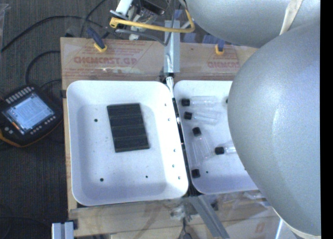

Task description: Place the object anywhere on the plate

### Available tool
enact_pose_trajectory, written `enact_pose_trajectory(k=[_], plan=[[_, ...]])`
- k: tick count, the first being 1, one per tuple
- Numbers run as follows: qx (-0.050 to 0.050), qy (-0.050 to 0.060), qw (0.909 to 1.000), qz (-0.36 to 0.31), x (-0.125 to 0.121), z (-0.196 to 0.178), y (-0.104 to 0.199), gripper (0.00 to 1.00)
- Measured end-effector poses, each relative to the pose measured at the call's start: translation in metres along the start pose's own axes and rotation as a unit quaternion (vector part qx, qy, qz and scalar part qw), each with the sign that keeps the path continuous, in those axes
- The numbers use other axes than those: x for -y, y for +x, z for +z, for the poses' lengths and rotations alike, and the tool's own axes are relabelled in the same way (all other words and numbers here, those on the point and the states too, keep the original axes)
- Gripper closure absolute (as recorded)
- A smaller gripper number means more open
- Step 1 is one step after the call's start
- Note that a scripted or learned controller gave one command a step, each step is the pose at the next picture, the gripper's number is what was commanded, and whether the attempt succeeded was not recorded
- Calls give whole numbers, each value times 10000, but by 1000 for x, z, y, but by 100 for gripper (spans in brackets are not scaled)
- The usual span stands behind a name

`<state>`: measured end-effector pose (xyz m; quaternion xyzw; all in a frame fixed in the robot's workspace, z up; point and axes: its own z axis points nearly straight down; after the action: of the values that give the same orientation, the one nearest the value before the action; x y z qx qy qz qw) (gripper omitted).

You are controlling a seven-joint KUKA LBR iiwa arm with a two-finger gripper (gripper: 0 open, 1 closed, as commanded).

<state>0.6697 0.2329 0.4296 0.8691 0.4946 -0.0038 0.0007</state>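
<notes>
A black ridged rectangular plate [127,127] lies flat in the middle of the left white bin [83,180]. The right white bin [218,183] holds several clear vials with black caps, among them one [207,102] near its back edge and one [219,150] lower down by the arm. My grey arm [276,128] looms large over the right bin and hides most of it. The gripper [131,4] is at the top, beyond the back edge of the bench and above the left bin's far side. Nothing is visible in its grasp.
A teach pendant [26,114] lies on the dark floor left of the bench. Clamps [96,37] [221,49] hold the brown board at the back. A metal profile [170,50] rises between the bins, and a yellow cable [151,24] loops under the gripper.
</notes>
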Motion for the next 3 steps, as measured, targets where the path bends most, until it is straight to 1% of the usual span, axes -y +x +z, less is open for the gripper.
enact_pose_trajectory(k=[1, 2, 3], plan=[[4, 1, 9987, -500, 0, 0, 0, 100], [-1, 2, 9532, -3023, 0, 0, 0, 100], [1, -2, 9429, -3330, -3, 0, -5, 100]])
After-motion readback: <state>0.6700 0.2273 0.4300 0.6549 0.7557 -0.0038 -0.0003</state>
